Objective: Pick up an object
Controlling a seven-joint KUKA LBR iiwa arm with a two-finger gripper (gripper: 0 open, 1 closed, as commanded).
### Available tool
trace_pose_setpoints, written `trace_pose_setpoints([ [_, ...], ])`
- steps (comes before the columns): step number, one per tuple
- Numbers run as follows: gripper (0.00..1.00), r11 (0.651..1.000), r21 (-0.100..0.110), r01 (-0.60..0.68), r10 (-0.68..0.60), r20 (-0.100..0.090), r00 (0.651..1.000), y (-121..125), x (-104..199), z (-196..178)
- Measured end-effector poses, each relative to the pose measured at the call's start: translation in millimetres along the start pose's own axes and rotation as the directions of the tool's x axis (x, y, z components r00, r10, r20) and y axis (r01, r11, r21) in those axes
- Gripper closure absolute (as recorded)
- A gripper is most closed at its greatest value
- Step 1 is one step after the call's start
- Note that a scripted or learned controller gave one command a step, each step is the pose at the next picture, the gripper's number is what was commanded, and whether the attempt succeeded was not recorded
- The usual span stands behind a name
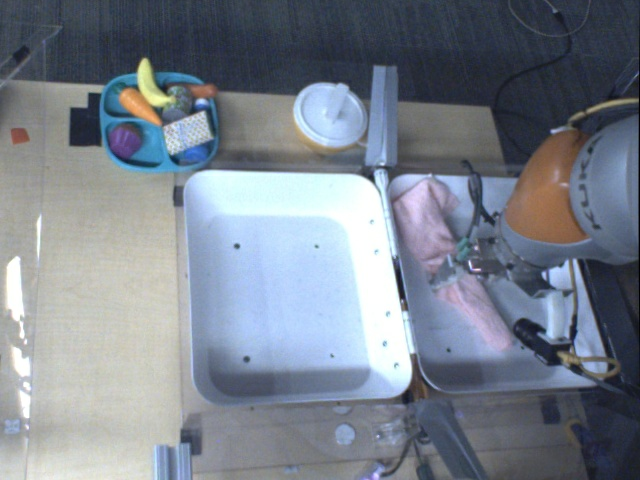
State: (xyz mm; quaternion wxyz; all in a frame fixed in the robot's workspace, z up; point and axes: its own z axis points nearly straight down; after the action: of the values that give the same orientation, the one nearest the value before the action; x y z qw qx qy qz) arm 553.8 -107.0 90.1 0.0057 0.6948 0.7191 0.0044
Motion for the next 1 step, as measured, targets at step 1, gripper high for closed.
trace_pose_setpoints([
  [1, 1.0, 1.0, -0.012, 0.001, -0.001, 0.003, 1.0, 4.1, -0.4, -13.6],
])
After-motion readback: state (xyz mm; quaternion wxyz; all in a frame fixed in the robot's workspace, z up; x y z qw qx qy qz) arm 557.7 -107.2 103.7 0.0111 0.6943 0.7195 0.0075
